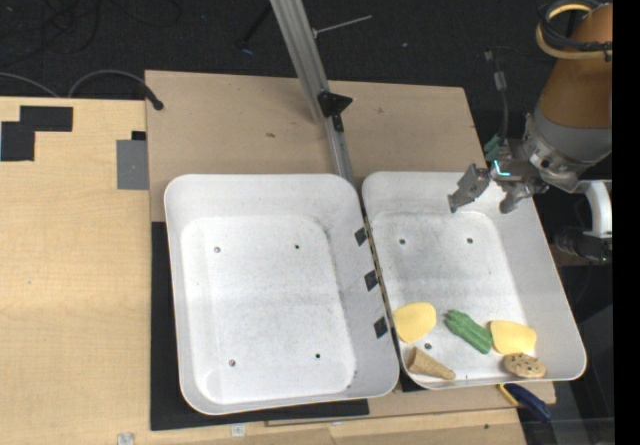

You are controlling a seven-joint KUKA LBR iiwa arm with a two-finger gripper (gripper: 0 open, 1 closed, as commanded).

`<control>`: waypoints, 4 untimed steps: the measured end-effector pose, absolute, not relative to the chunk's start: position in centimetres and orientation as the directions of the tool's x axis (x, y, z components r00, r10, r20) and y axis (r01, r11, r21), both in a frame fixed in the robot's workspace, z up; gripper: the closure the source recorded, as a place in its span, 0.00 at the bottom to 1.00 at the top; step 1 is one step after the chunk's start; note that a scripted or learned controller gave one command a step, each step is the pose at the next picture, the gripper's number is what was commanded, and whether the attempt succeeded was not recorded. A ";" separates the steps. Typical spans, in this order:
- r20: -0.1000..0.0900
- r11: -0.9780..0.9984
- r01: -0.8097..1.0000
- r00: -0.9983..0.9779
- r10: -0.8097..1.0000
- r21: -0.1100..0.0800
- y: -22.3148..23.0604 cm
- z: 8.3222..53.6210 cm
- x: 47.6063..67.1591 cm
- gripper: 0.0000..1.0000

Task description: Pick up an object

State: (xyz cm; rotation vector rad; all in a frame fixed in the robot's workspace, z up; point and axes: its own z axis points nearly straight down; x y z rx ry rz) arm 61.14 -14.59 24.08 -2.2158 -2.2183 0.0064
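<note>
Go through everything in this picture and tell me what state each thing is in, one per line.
Pincer: open, holding nothing, over the right bin's far edge.
Left bin: level.
Right bin: level, holds five items at its near end.
Green piece: lying flat between two yellow pieces.
Cone: on its side.

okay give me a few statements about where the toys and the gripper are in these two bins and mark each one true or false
1. All the small objects lie in the right bin. True.
2. The green object sits between the two yellow pieces. True.
3. The gripper has the ice cream cone between its fingers. False: nothing is between its open fingers, and the cone lies at the bin's near edge.
4. The gripper hangs over the left bin. False: it is over the far end of the right bin.
5. The round cookie lies near the right bin's near right corner. True.
</note>
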 end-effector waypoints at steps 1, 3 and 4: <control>0.001 0.002 1.000 -0.002 1.000 -0.003 -14.6 24.3 61.2 0.00; 0.002 -0.001 1.000 0.001 1.000 -0.009 -15.3 13.0 61.9 0.00; 0.000 -0.001 1.000 0.001 1.000 -0.003 -15.2 9.0 61.9 0.00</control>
